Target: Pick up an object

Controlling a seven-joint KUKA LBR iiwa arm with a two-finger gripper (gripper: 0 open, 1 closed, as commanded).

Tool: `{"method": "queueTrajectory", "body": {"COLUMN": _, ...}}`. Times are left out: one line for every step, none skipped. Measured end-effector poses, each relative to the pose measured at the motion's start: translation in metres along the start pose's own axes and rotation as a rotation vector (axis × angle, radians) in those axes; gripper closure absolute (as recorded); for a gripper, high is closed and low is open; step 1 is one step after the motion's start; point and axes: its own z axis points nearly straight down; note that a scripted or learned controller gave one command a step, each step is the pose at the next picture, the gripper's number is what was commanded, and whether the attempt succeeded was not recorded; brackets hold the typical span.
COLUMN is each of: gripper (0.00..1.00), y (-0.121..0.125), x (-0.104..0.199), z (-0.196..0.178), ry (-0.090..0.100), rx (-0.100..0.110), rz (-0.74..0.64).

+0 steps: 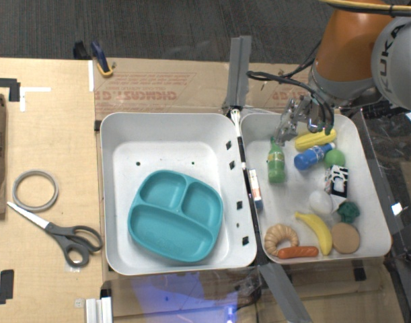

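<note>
Two bins on the bench, and the gripper (305, 118) is hovering at the back of the right bin (373, 180), fingers looking spread with nothing between them (hard to be sure at this angle). The green bottle (276, 161) is sitting just below-left of it, long axis running front to back, while a yellow toy (315, 139) is lying right beside the fingertips.

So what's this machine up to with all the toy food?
A grey and orange robot arm reaches in from the right, its gripper hovering over the right white bin near a green bottle and a yellow toy corn cob. It grasps nothing visibly yet. The left white bin holds a teal divided plate.
</note>
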Motion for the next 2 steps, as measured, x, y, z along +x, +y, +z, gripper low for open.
{"method": "queueTrajectory", "body": {"gripper": 1.0, "y": -0.036, "x": 0.039, "z": 0.069, "ry": -0.017, "rx": -0.003, "rz": 0.067}}
{"method": "queueTrajectory", "body": {"gripper": 1.0, "y": -0.014, "x": 0.055, "z": 0.0, "ry": 0.001, "rx": 0.0, "rz": 0.148}}
